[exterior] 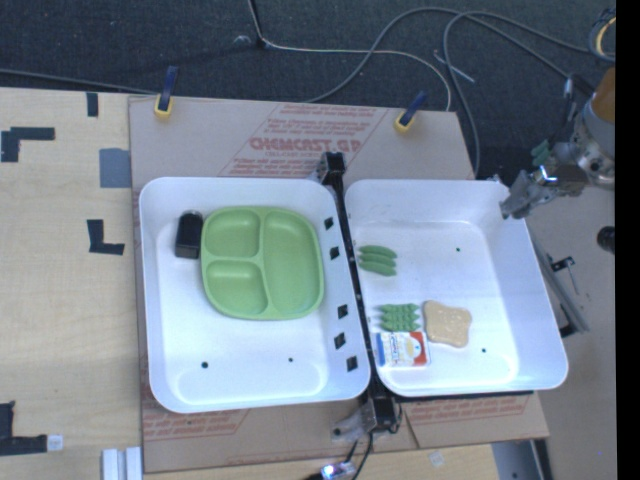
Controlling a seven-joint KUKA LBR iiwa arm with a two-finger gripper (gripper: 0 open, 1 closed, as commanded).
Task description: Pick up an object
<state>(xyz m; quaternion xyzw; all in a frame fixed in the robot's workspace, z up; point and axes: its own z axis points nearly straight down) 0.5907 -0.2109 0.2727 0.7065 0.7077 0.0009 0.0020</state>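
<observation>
Toast [446, 324] lies untouched in the right bin [500, 268]; the tool [522, 198] hangs at its rim, grip unclear. Next: reach in above it.

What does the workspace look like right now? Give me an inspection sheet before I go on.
Surface: left bin and right bin on a cardboard sheet.
Job's things: right bin holds pea pod, green beans, toast slice, small carton.
Clutter: green divided plate and black block in left bin.
Grippers: gripper over right bin's upper right corner, nothing seen between fingers.
Cables: cables on dark floor.
Surroundings: yellow clamps.
</observation>
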